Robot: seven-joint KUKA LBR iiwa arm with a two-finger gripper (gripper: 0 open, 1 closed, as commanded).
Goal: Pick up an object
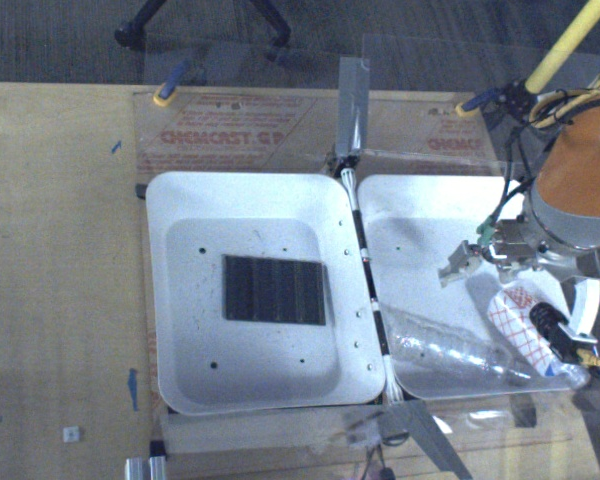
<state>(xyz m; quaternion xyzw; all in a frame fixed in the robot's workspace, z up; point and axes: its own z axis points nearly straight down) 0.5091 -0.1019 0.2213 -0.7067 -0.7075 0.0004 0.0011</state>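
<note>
From the camera view, my gripper (pixel 458 265) hangs over the right bin (pixel 420 228), near its middle. I cannot tell whether it is parted or closed. I see nothing caught in it, and it seems to touch nothing.

The tube (pixel 513 320), white with a red pattern, is the nearest thing. It lies just beside the gripper, toward the near right corner of the bin, with its long axis slanting from upper left to lower right.

Beyond it, a clear bottle (pixel 450 348) lies along the bin's near wall, its long axis almost left to right.

A dark slab (pixel 275 290) lies flat in the left bin (pixel 180 198), well apart.

I judge the tube the easiest pick, grasped across its narrow width.
</note>
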